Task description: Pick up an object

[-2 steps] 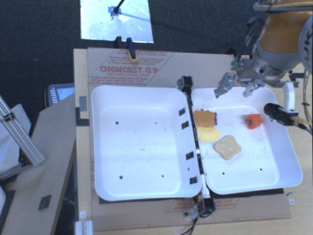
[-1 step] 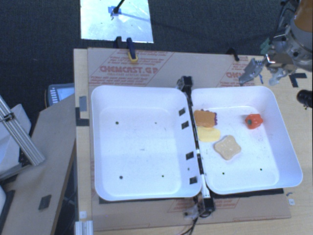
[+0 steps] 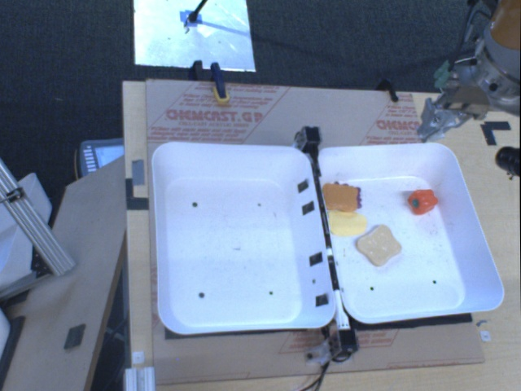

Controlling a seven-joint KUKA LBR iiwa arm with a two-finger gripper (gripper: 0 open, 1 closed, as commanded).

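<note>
Currently gripper (image 3: 430, 122) sits beyond right bin (image 3: 468, 243) far rim, finger state indiscernible; risk: descent clips rim or misses red obj (image 3: 422, 202).

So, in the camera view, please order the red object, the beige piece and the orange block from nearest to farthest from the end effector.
From the end effector, above the right bin's far right corner:
1. Red object, right side of that bin.
2. Orange block, by the bin's left wall.
3. Beige piece, bin's middle, nearer the front.
</note>
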